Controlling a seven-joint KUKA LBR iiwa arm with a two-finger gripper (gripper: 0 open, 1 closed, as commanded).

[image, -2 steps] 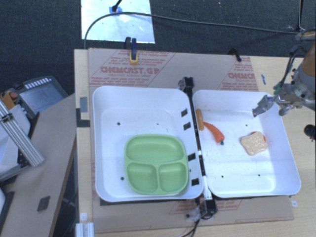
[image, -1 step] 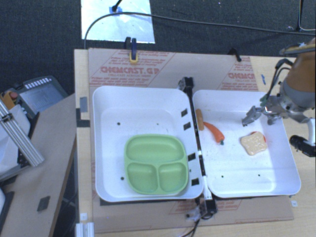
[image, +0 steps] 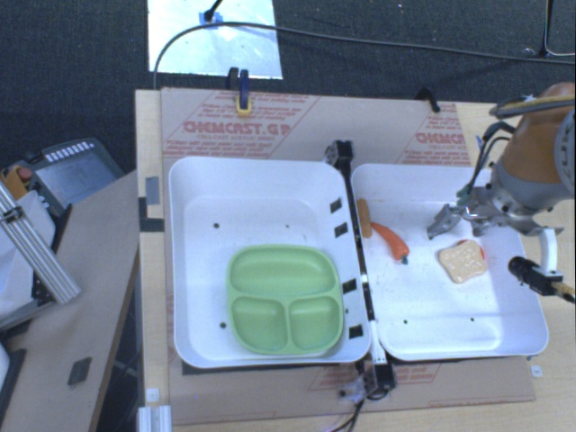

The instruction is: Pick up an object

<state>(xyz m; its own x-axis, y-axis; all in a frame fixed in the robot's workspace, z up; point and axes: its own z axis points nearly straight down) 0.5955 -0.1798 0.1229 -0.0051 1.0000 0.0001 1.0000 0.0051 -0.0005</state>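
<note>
Camera view: "CHEMCAST GP" on board (image: 236,127)

Hand (image: 453,219) hovers above right bin (image: 450,331) near toast (image: 463,262) and carrot (image: 391,239).

The one camera is fixed high above the bench (image: 270,111) and looks down at a slant, far enough back to take in both white bins: the left bin (image: 193,241) and the right bin (image: 504,327). Dark floor shows beyond the far edge. The arm (image: 540,151) enters from the right.
</note>
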